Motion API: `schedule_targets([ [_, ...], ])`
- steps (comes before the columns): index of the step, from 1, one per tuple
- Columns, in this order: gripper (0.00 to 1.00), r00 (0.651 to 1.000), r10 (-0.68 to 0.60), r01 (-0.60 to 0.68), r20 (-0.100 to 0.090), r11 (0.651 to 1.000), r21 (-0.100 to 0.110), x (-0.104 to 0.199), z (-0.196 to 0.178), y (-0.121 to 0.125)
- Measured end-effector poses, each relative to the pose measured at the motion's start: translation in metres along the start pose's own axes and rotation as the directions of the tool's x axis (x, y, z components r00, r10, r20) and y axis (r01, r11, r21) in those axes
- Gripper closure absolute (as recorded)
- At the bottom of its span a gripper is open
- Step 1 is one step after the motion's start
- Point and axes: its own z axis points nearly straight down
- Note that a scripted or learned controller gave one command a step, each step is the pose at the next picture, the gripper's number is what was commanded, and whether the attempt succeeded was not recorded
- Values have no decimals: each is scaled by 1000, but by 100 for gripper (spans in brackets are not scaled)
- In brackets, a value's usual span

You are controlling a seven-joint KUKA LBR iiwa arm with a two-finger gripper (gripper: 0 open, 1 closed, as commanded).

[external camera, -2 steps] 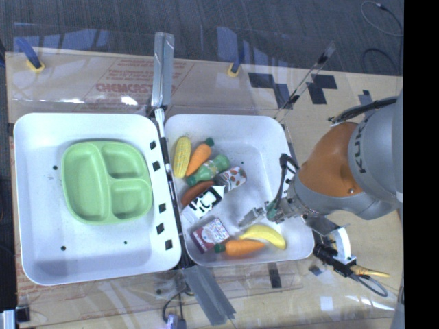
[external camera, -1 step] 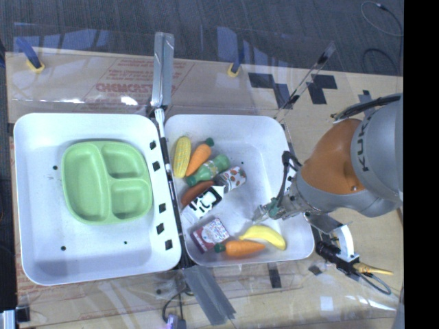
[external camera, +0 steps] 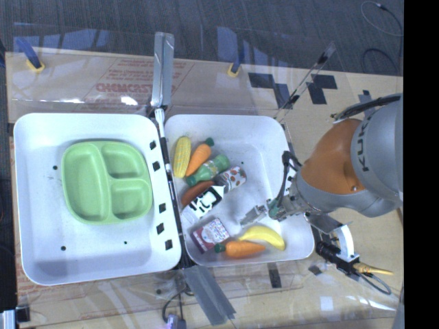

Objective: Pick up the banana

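Observation:
The yellow banana lies near the front edge of the right bin, just behind an orange carrot. My gripper reaches in from the right and hangs just above and behind the banana, a little to its left. Nothing shows between its fingers.
The right bin also holds a corn cob, a second carrot, a green bottle, a small carton, a black and white packet and a red packet. A green divided plate sits in the left bin.

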Motion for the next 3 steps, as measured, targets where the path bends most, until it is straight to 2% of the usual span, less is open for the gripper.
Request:
schedule_targets([
  [1, 0, 999, 37, -37, -4, 999, 4, 6, 11, 0],
  [2, 100, 999, 32, -32, -5, 999, 5, 7, 1, 0],
  [3, 0, 999, 32, -32, -5, 999, 5, 7, 1, 0],
])
